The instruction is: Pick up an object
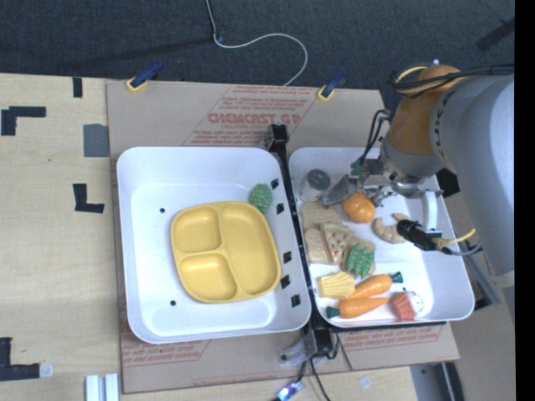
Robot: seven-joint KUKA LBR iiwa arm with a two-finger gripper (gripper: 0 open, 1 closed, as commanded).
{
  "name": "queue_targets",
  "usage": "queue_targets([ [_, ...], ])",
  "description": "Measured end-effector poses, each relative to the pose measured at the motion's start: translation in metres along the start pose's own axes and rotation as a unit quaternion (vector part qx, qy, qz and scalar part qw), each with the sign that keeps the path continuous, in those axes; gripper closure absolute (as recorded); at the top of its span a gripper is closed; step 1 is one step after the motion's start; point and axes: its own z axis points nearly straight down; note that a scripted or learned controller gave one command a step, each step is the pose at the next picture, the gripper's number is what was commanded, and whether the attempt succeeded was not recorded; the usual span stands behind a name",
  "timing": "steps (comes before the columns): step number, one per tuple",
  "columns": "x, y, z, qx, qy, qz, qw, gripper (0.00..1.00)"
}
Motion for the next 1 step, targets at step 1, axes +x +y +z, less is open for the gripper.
queue_targets([
  [1,0.0013,0.0009,-0.0123,-0.001,0.001,-0.001,1.0000,1.00],
])
